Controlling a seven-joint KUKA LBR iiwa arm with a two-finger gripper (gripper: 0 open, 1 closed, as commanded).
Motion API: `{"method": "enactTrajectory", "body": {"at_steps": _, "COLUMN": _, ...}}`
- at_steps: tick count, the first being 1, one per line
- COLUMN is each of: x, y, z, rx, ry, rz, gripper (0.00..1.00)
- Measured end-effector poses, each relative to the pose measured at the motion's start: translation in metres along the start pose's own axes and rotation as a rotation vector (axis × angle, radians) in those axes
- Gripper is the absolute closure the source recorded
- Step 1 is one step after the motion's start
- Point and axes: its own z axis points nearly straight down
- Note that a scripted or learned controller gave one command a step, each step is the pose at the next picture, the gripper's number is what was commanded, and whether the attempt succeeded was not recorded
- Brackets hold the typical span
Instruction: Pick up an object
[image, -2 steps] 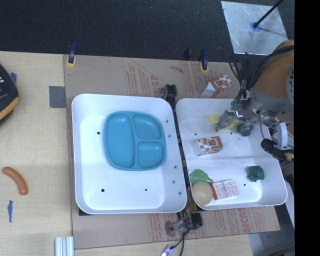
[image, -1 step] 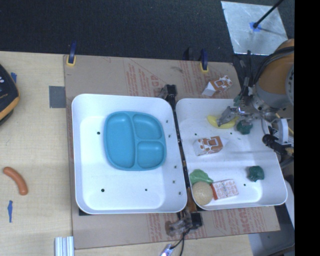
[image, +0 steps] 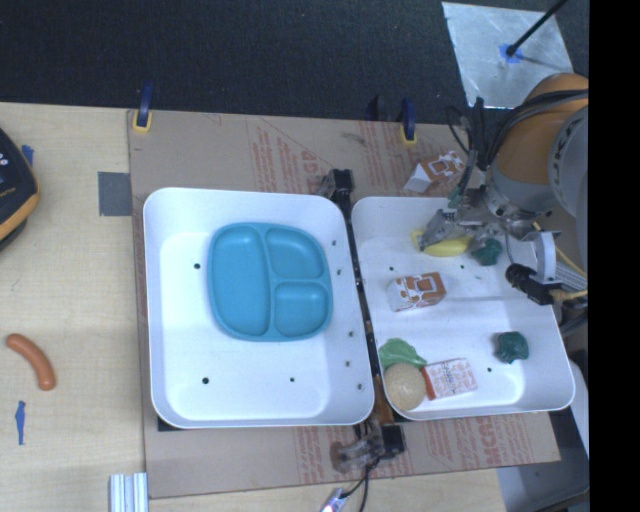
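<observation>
Far left on the bench we see a black-and-yellow device (image: 12, 190) cut by the frame edge, and lower down a sausage-shaped toy (image: 32, 360) lying loose on the wood, well apart from the bins. A grey tape patch (image: 114, 193) sits just left of the left bin (image: 170, 400). Inside that bin we note a blue divided plate (image: 268, 281), three compartments, flat near the middle.

The right bin (image: 545, 395) touches the left one along the centre seam. Near its front-left corner we see a green leafy piece (image: 400, 352) touching a round tan bun-like item (image: 404, 386), with a red-and-white packet (image: 451, 379) just beside it. A brown-and-white carton (image: 416, 291) lies mid-bin. A dark green lump (image: 511, 346) sits toward the right wall. A second brown-and-white carton (image: 436, 172) lies outside the bin on the cardboard, beyond its far edge.

At the bin's far right corner the gripper (image: 462, 228) is down low over a yellow object (image: 447, 247), with a small teal piece (image: 486, 253) just beside it. We cannot tell how far open the gripper is or whether it has hold of the yellow object; the wrist and cables hide the contact.
</observation>
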Motion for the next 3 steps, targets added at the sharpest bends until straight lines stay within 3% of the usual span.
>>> {"method": "enactTrajectory", "body": {"at_steps": 1, "x": 0.044, "y": -0.041, "z": 0.012, "rx": 0.004, "ry": -0.002, "rz": -0.001, "gripper": 0.0}}
{"method": "enactTrajectory", "body": {"at_steps": 2, "x": 0.022, "y": -0.003, "z": 0.012, "rx": 0.001, "ry": -0.001, "rz": 0.001, "gripper": 0.0}}
{"method": "enactTrajectory", "body": {"at_steps": 3, "x": -0.017, "y": 0.001, "z": 0.011, "rx": 0.006, "ry": 0.019, "rz": -0.004, "gripper": 0.0}}
